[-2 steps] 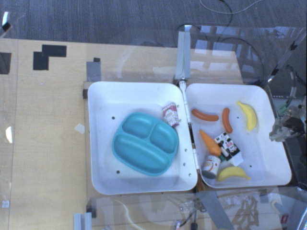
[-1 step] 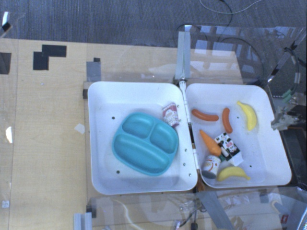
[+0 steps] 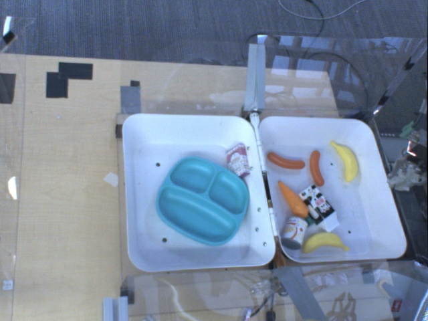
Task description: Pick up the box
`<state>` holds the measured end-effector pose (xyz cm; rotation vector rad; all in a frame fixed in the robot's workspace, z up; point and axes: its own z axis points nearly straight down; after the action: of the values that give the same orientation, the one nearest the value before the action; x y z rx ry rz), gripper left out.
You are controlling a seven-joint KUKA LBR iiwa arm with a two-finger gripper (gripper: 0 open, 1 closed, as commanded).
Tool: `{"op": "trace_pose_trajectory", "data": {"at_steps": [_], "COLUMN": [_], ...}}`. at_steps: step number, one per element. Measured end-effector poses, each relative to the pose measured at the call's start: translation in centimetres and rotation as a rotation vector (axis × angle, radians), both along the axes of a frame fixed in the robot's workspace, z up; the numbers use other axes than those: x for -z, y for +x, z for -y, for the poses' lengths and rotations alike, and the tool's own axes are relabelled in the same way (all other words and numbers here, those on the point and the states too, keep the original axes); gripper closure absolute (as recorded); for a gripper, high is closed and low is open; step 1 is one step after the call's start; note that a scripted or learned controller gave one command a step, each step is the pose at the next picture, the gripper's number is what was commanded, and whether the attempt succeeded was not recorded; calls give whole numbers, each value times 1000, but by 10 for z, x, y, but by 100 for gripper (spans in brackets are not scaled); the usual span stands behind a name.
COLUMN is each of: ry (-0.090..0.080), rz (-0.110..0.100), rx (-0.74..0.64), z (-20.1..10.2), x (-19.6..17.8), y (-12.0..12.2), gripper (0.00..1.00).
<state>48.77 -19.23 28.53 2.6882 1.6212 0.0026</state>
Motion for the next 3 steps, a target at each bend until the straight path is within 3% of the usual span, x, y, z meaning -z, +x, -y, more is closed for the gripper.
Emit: {"op": "trace_pose_trajectory", "data": {"at_steps": [1, 2, 3], "ry": [-2, 1, 1], "rz": [4, -1, 1], "rx": [-8, 152, 145], "z": [-1, 4, 3], "x": [-11, 48, 37], "y": [2, 0, 1], "gripper": [100, 100, 100]}}
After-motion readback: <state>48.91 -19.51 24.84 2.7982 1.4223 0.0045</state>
